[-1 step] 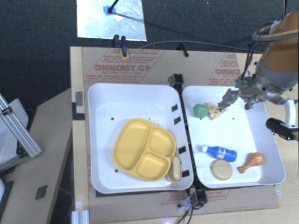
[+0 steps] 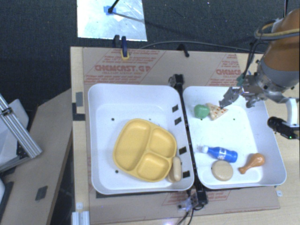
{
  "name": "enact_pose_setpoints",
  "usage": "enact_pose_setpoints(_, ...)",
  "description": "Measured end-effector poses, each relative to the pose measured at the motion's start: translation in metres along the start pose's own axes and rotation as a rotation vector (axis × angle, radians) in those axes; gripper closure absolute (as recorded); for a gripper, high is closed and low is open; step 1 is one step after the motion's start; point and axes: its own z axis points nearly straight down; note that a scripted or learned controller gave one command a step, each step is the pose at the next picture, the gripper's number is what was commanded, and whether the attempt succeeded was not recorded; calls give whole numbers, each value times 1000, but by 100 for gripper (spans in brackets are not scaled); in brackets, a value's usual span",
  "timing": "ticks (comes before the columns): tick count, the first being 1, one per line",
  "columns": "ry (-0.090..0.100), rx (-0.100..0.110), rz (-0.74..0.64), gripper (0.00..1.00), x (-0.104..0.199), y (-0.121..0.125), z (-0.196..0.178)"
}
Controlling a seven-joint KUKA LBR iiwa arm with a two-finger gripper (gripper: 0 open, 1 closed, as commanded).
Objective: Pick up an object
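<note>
My gripper hangs over the far part of the right bin, on the grey arm that reaches in from the right. Just below and to the left of its tip lies a tan waffle-like cracker, and a green lump sits beside that. Whether the tip touches the cracker I cannot tell. Nearer the front of the same bin lie a blue bottle, a round beige biscuit and a brown drumstick.
The left bin holds a yellow divided plate with a small bread roll at its right edge. A black divider runs between the bins. A grey metal bracket stands at the far left.
</note>
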Motion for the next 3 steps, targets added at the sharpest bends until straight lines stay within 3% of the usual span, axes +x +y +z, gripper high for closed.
enact_pose_setpoints(1, 0, 4, 2, 0, -2, 10, 55)
enact_pose_setpoints(3, 1, 5, 1, 0, 1, 2, 178)
